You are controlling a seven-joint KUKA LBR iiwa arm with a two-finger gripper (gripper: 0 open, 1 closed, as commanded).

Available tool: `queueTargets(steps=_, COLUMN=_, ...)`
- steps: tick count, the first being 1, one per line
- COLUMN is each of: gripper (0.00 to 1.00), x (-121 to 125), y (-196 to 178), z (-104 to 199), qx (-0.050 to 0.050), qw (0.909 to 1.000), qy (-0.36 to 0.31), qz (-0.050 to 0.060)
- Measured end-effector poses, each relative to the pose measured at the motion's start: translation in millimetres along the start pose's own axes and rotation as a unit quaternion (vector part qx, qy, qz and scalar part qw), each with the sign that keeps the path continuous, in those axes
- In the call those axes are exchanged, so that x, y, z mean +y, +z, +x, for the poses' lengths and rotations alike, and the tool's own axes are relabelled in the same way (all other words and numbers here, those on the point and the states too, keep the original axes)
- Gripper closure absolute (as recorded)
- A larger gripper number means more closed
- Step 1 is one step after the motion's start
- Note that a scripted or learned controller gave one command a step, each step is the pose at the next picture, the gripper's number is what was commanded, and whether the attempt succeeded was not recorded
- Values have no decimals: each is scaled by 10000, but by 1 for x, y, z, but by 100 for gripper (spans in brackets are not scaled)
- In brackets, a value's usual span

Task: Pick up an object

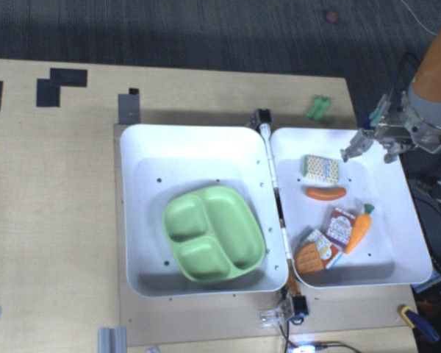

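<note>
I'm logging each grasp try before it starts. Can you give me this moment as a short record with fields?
left bin: holds a green divided plate
right bin: patterned block, sausage, carrot, small red carton, a bread-like toy at the near left corner
gripper: open, above the right bin's far right corner, holding nothing
bench outside bins: small green item beyond the right bin
task status: nothing picked up yet
</note>
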State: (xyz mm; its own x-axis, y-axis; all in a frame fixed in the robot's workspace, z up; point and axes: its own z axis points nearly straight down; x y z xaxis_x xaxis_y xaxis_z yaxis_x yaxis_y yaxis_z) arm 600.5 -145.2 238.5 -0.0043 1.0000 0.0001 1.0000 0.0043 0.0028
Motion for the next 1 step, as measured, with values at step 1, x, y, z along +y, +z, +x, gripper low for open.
queueTargets(steps=1, gripper=0, x=-10, y=118, z=-61, qx=-4, qw=10000, qy=13, qz=13)
